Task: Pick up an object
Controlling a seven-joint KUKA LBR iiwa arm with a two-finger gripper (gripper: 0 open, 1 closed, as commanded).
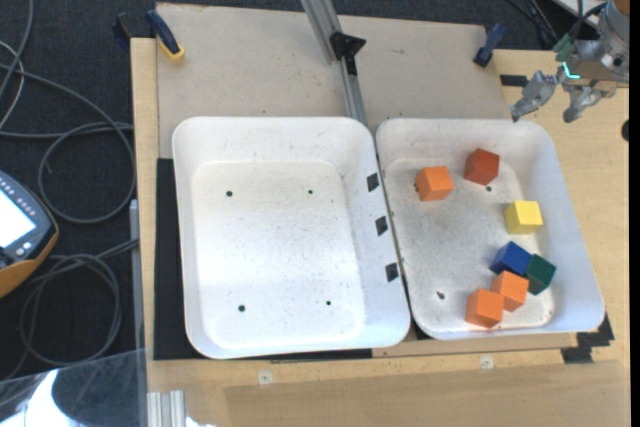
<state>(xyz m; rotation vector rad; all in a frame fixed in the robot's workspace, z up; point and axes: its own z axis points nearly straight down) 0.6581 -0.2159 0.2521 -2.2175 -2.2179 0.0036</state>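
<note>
Fingers (pixel 533 99) of my gripper (pixel 556 101) hang spread apart with nothing between them, poised above the far right corner of the right bin (pixel 572 215), likely so I can choose a target before dropping in. Candidates all lie in that bin: a red-orange block (pixel 482 166) and an orange block (pixel 433 183) sit apart near the far end, a yellow block (pixel 523 215) lies mid-way, and blue (pixel 511 257), green (pixel 541 272) and two orange cubes (pixel 497 298) crowd together at the near end.

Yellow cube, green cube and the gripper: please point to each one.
Yellow cube (pixel 523 215), camera view, top face.
Green cube (pixel 541 272), camera view, top face.
Gripper (pixel 556 101), camera view, midway between fingertips.
</note>
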